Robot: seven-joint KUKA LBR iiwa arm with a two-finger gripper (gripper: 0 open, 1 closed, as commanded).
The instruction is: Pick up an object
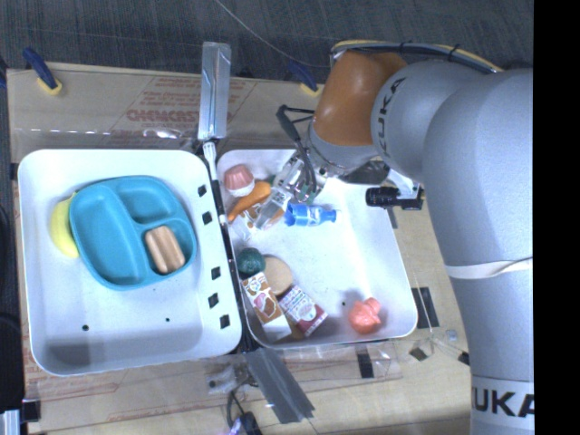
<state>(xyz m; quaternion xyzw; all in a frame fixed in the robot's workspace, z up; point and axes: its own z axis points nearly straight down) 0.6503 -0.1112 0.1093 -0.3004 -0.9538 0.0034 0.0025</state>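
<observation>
The arm (435,125) leans in over the right bin (385,261), its orange band sitting above the wrist, and the tool (276,205) has its tip down among the things at the bin's upper left. From where I stand I cannot tell whether the tool is spread or pinched; its metal parts blur together, and nothing can be made out caught in it.

Just beside the tool, on the side toward the arm, lies a small blue bottle (308,214) on its side, close enough that it may be touching. On the other side, an orange carrot-like piece (246,199) lies slantwise, its end right against the tool's tip. A little above that sits a pink-and-white round toy (238,178).

Further down the bin from the tool are a dark green ball (249,263), a tan round piece (279,272) touching it, and two printed packets (283,304) lying against each other. A pink lumpy toy (365,315) rests well apart from the tool, near the bin's lower right corner.

Across the divider, in the left bin (54,333), a blue compartment tray (113,234) holds a hot dog bun toy (165,248), with a yellow banana (62,227) tucked beside the tray's far edge. Both bins sit on the desk (109,107).
</observation>
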